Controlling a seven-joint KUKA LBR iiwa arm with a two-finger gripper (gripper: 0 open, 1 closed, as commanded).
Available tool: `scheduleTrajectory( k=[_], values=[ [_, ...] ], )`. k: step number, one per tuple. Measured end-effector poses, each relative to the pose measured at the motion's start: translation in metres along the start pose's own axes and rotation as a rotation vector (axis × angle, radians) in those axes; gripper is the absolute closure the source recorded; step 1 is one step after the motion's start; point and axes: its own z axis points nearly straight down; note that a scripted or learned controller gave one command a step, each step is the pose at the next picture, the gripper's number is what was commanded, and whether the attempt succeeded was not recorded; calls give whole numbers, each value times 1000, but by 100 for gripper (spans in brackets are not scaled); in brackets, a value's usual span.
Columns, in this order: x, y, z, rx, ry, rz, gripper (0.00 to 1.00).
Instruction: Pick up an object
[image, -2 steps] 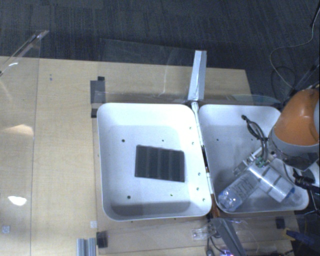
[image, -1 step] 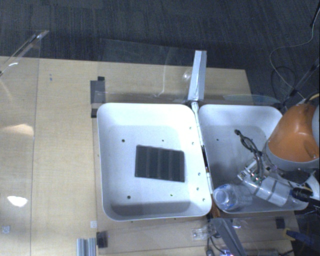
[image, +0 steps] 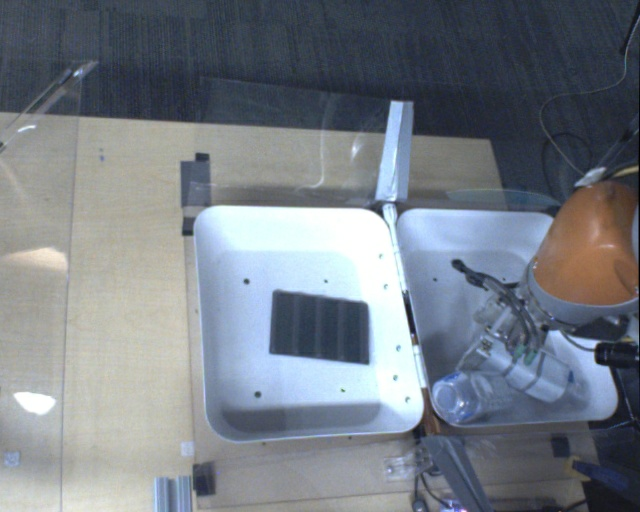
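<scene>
down in the right bin the pincer hangs low over a clear plastic bottle lying near the front wall; whether it grips anything, i cannot tell; a dark ridged rectangle lies in the left bin on the bench.

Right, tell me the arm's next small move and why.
Probably a short descent toward the clear plastic bottle. The gripper is over the right bin, just up and right of the bottle lying at its near corner, and nothing shows between its fingers.
</scene>
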Motion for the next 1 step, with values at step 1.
scheduleTrajectory(
  k=[1],
  values=[
    [-7,33,50,3,-2,170,0]
  ],
)
